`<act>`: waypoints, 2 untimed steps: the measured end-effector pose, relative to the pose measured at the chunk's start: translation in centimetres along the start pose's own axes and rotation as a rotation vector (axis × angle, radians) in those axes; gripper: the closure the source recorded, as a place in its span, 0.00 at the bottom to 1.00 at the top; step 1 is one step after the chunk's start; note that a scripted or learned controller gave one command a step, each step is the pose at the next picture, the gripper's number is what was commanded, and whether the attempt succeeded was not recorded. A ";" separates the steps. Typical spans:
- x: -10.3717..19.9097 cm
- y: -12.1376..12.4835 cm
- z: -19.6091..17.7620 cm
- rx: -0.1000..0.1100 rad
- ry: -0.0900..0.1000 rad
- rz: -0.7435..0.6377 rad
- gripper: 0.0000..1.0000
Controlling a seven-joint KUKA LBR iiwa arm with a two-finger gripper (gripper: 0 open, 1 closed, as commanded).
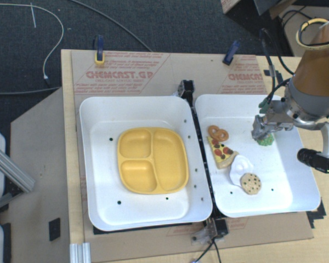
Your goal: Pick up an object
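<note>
Worktop [71,147] carries two bins. Right bin [296,190] holds tool [265,135], down over green object [266,141], touching it. Tool's spread or pinch: cannot tell. Yellow tray [152,160] far left; pizza slice [222,152], cookie [251,183], pretzel [217,132] just left, below. Step: grasping green object. Next: close firmly, lift straight.

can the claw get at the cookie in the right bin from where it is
Probably yes. The cookie lies flat on the right bin floor with open space above it; the claw hovers further back over a green item, and only the white piece touches the cookie's edge.
</note>
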State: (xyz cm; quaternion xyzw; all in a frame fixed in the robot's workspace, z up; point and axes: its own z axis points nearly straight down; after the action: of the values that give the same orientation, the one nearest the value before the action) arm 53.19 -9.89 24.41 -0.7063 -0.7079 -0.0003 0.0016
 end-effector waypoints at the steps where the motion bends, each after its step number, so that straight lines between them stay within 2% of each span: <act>1: 5.1 -1.2 -0.6 0.001 0.001 -0.004 1.00; 2: 10.9 -1.8 0.9 0.002 0.000 -0.002 1.00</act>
State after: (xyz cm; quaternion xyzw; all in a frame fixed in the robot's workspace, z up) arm 51.36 1.01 23.59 -0.7054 -0.7088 0.0004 0.0023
